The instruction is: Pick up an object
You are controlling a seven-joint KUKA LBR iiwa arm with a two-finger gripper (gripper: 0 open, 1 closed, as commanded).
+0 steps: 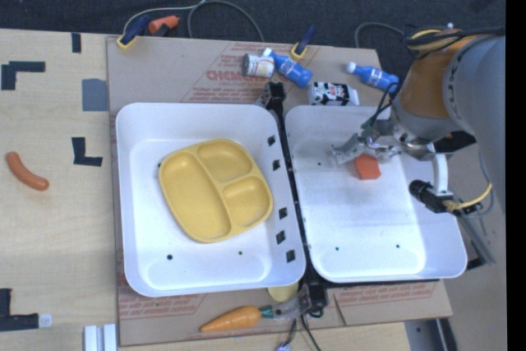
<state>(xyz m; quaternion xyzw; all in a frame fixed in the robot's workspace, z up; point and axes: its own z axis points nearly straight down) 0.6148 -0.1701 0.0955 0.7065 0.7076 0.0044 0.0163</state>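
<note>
A small orange block lies in the right white bin, near its back right part. My gripper hangs low over that bin, just behind the block and close to its top edge. The view does not let me tell whether it touches the block. The grey arm with its orange band comes in from the right. A yellow divided plate rests in the left white bin.
A carrot lies in front of the bins, and a sausage far left on the bench. Behind the bins lie blue-and-white bottles, a small printed pack, clamps and cables. Black clips run along the divider between the bins.
</note>
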